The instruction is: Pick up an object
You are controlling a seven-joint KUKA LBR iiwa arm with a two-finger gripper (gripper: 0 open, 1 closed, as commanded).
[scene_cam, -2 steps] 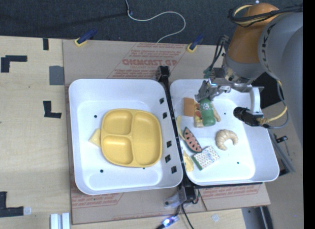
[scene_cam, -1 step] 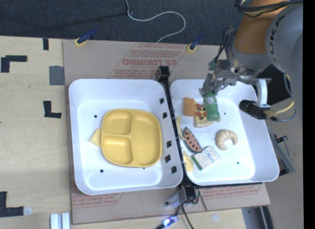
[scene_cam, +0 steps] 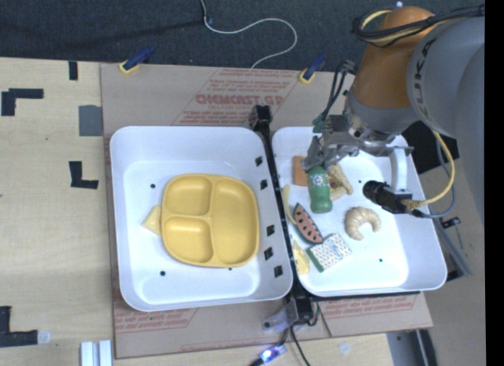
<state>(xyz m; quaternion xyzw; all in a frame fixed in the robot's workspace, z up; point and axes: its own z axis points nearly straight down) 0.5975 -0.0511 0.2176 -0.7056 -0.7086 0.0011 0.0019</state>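
Gripper (scene_cam: 323,160) over green bottle (scene_cam: 320,192) in right bin (scene_cam: 417,266), jaw state impossible to tell.

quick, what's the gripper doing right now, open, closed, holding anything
Gripper: low over the green bottle in the right bin; open or closed cannot be told.

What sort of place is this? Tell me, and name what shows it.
Probably a robotics lab bench set up for grasping trials. Two white bins sit on cardboard sheets; one holds a yellow divided plate, the other toy food such as a croissant; a grey arm reaches in.
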